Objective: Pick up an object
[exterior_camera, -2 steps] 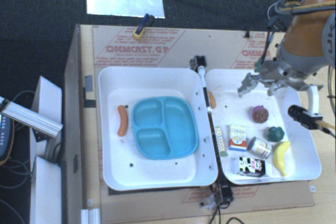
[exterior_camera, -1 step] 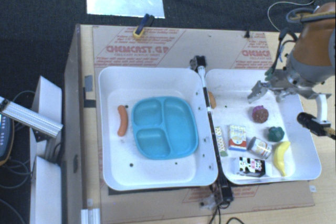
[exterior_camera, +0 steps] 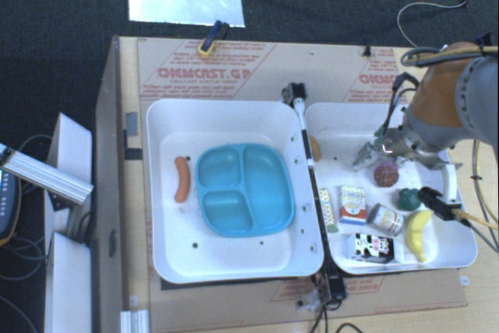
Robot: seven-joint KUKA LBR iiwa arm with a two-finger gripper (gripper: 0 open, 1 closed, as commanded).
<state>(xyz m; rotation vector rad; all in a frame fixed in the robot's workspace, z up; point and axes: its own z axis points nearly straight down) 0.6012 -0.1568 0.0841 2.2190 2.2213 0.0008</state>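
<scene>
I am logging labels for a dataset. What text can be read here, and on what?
"CHEMCAST GP", red print on the brown sheet under the bins; it repeats at the right, partly cut off.
Small box: print too small to read.
Can and black-and-white packet: unreadable.

hand [exterior_camera: 380, 156] above right bin [exterior_camera: 343, 132] | beside reddish ball [exterior_camera: 386, 174] | blue tray [exterior_camera: 244, 189] left bin [exterior_camera: 168, 136]

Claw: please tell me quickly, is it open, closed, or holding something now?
Claw: open, holding nothing; it sits low in the right bin, beside the dark red ball.
</scene>
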